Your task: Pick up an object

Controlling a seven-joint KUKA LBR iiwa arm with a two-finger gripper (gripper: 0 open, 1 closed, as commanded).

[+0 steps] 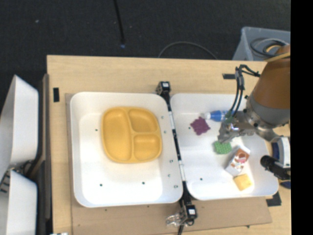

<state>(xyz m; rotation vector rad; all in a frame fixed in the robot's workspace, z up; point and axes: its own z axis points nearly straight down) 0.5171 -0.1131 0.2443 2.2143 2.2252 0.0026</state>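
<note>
Reaching in from the right, the arm point(274, 89) hangs over the right bin point(195, 180), its orange band above the grey wrist. The gripper point(228, 133) sits low over the bin floor, just above the green block point(222, 147), which lies directly below the fingertips; whether the tips touch the block cannot be told, and nothing is seen between them. How far the jaws stand apart cannot be told either, since the wrist and cables crowd the view. Taking the green block as the landmark: it is small and roughly squarish, with no clear long axis, sitting slightly skewed to the bin walls. Up and to the left of it lies a purple piece point(199, 126), ragged in outline and apart from the block. Above the block, partly under the gripper, a blue-and-white bottle point(217, 115) lies on its side, long axis running left to right, white end pointing left. Down and to the right of the block is a white carton point(237, 161) with red print, tilted, its long axis running from upper right to lower left. Below that carton rests a yellow cube point(243, 182). Far left of the block, in the left bin point(83, 190), lies a yellow tray point(131, 134) with three compartments.
</note>
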